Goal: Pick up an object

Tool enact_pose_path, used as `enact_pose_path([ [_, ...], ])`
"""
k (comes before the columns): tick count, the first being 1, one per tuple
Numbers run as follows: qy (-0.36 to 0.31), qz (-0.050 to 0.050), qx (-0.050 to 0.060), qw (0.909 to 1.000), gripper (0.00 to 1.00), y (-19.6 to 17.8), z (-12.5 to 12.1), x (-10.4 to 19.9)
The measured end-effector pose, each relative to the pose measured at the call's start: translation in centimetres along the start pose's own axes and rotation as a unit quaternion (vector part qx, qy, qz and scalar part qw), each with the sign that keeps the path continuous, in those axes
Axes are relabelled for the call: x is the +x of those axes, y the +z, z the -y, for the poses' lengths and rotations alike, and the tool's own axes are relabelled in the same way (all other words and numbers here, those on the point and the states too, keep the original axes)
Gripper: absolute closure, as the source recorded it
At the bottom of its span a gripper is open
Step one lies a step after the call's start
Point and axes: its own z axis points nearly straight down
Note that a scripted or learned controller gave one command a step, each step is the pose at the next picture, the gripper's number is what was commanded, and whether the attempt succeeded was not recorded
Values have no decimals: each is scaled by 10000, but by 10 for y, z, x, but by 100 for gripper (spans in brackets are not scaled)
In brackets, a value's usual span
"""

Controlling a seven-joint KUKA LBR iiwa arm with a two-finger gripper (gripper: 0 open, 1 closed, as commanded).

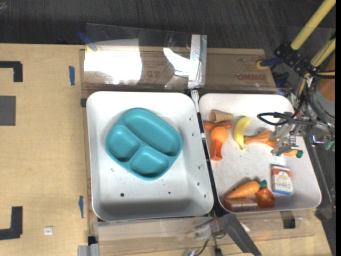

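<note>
the left bin (101, 196) carries a teal divided plate (143, 143) sitting a little above and left of its middle, with bare white floor along the lower edge and the right wall. the right bin (311, 196) is more crowded. near its top-left corner a tan cone-like piece (220, 116) lies just above an orange toy (217, 138) that hugs the divider between the bins. a yellow banana (241, 130) stands just beside it, touching or nearly touching a longer orange piece (261, 139) that runs toward the right wall. the gripper (285, 141) hangs over that right end, close to the bin's right edge, amid cables; whether its fingers are parted or closed cannot be told, and nothing is clearly seen between them. lower down, a carrot (244, 189) and a red item (265, 197) lie along the bottom rim, with a small white carton (281, 179) just above and right of them. the middle of the right bin's floor is open white space between the upper cluster and the lower one.
</note>
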Motion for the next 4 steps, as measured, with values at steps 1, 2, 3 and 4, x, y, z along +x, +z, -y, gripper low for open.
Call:
enact_pose_path([
  [1, -1282, -89, -32, 9917, 100, 130, -15, -15],
  [2, -1283, -72, -26, 9917, 0, 128, -15, -16],
  [3, -733, 65, -12, 9973, 0, 167, -31, 23],
  [4, -861, -10, -27, 9963, 0, 169, -18, 11],
])
